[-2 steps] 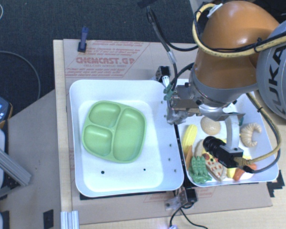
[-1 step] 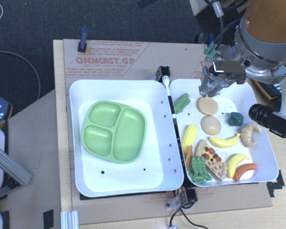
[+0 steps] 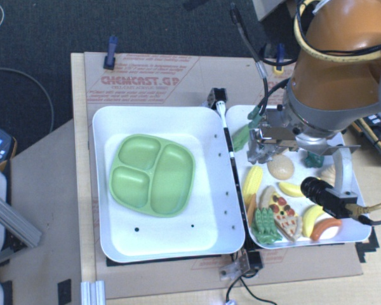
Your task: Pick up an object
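The grey arm point(image 3: 330, 116) is seen reaching in from the right, its orange band point(image 3: 343, 37) held high above the right bin point(image 3: 363, 232) and the wrist turned straight down. The gripper point(image 3: 260, 151) is lowered over the upper left part of that bin, close to the wall shared with the left bin point(image 3: 101, 170). Whether the gripper is released or clenched cannot be told, and nothing is seen held in it.

The toy foods are gathered in the right bin. A yellow corn cob point(image 3: 252, 182) lies just below the gripper, and a pale round piece point(image 3: 280, 166) lies just beside it. A green piece point(image 3: 241, 137) lies at the gripper's left, against the bin wall. Further down are found a banana point(image 3: 292, 189), a pizza slice point(image 3: 284, 216), a green leafy piece point(image 3: 265, 226), a second banana point(image 3: 312, 218) and a red and white piece point(image 3: 326, 229). A teal piece point(image 3: 314, 160) is partly hidden under the arm.

In the left bin a green divided plate point(image 3: 153, 175) lies flat. Both bins are borne by the desk point(image 3: 146, 81).
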Robot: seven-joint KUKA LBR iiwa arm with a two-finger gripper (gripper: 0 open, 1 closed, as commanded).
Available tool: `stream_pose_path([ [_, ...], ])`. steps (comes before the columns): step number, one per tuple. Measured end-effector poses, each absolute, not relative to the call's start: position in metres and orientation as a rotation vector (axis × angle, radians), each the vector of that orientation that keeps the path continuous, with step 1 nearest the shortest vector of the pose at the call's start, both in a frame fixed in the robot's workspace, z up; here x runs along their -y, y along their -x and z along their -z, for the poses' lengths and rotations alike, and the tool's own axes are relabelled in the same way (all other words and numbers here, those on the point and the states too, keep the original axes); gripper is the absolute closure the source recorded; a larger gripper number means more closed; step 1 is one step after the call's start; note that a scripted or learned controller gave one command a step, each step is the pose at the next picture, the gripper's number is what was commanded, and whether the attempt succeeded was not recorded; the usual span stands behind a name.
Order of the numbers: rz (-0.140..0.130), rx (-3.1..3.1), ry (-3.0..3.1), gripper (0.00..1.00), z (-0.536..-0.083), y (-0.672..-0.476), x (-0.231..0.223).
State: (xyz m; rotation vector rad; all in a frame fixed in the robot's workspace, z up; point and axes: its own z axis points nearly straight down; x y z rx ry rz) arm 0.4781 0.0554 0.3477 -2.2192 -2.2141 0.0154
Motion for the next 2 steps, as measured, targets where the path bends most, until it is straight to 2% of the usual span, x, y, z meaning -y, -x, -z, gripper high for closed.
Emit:
stream_pose_path([
  [1,0.011,2.231,2.217,1.00,-0.4081,-0.4797,-0.1122],
  [2,0.004,2.226,2.221,1.00,-0.4156,-0.4799,-0.1093],
])
